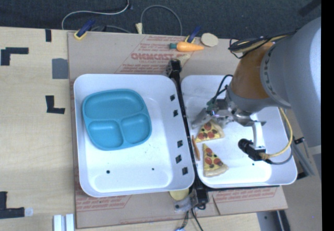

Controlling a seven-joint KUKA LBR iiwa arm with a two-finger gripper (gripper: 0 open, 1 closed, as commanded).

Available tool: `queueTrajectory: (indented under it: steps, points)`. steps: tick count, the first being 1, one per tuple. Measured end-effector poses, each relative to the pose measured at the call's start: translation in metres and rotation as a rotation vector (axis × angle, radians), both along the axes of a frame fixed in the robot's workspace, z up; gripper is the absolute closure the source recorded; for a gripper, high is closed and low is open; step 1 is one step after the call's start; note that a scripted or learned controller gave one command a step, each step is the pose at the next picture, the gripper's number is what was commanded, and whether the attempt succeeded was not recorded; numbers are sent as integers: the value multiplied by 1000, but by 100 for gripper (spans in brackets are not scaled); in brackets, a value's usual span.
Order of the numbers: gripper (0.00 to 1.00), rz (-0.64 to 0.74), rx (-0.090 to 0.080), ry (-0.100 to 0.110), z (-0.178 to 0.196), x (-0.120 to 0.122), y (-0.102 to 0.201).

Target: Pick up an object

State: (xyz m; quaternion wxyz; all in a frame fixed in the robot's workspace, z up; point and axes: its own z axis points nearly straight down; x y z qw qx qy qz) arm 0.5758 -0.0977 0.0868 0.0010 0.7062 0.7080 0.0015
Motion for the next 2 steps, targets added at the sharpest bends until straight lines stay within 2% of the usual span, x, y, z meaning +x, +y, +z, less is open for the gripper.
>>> queueTrajectory:
  steps: [1, 2]
  points:
    - [0, -1, -4, -6, 0, -10, 2]
    - [100, -1, -5, -6, 11, -10, 2]
